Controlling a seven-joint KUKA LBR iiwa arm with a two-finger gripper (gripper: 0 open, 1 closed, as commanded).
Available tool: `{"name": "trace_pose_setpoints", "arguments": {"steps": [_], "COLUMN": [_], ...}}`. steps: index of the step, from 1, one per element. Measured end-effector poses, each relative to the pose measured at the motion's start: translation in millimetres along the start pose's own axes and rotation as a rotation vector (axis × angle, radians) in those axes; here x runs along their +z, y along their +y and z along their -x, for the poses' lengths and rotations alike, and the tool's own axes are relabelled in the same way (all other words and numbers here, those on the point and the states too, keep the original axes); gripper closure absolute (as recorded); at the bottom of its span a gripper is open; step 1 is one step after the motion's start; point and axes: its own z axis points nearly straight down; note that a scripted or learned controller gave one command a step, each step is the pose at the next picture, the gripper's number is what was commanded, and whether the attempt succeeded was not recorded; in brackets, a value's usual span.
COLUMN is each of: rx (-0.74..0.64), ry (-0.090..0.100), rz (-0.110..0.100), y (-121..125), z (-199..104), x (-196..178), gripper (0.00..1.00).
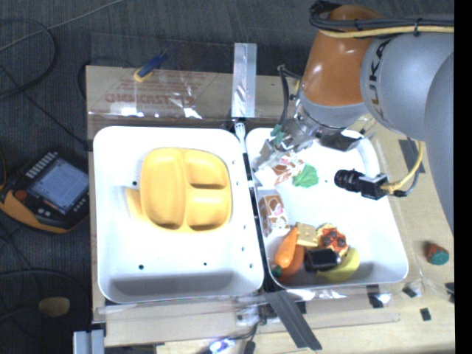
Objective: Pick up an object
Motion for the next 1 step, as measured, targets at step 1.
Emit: {"name": "trace_pose_setpoints", "arguments": {"steps": [1], "rx": [0.128], "ry": [0.002], "rz": [-0.001], "y": [-67.0], "z": [28.7], "x": [27.1], "gripper": [1.00]}}
